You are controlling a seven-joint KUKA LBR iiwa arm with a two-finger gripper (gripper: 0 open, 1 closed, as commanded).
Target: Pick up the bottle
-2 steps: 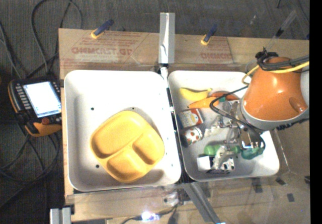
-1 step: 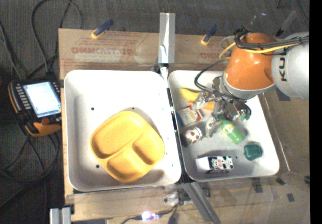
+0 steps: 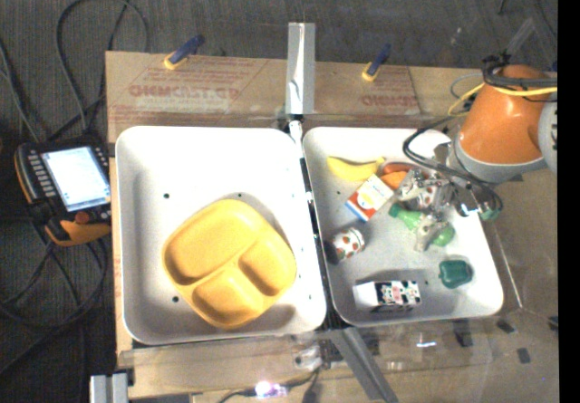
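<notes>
"Two bins (image 3: 136, 152), so which one has the bottle?"

"The right bin (image 3: 485, 302). I take the pale green, see-through thing to be the bottle (image 3: 424, 222). It lies on its side in the bin's upper half, right of the carton (image 3: 370, 199) and up from a dark green lump (image 3: 456, 273). The left bin only has the yellow plate (image 3: 231, 261)."

"And the gripper (image 3: 433, 202)?"

"It hangs directly over the bottle and overlaps its upper part. I cannot tell whether it is released or clenched, or whether it touches the bottle at all, because metal and cables clutter that spot. Nothing shows it grasping anything."

"How will the bottle handle?"

"My guess is that it's light, thin plastic, probably empty. It should weigh almost nothing but be slick and a bit springy. Lying down, it may roll or squirt out sideways if it's pinched off-centre."

"So where should it be taken?"

"Across the body near the middle, with the jaws square to its long axis. That is the widest and firmest part, and it puts the weight evenly on either side. The neck looks too narrow, and I cannot tell which end it is."

"Any neighbours in the way?"

"The carton is near on one side and the dark green lump is apart below. There is room, but not much."
</notes>
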